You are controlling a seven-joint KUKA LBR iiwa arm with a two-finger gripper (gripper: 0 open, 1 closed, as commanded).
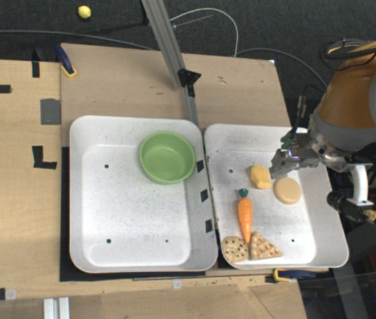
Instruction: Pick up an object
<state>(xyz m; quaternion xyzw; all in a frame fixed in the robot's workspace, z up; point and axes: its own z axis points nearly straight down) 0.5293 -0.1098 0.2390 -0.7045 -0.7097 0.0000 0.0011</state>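
Small yellow lumpy food piece (pixel 260 177) lies in right bin (pixel 321 244), touching or just left-below the jaws (pixel 282 163), jaws' state can't tell, pale round biscuit-like piece (pixel 287 191) just right of it, carrot (pixel 244 216) below, green bowl (pixel 167 157) in left bin (pixel 95 211).

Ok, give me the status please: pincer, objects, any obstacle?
Pincer above right bin, beside yellow piece. Nothing seen held. Round tan piece close by.
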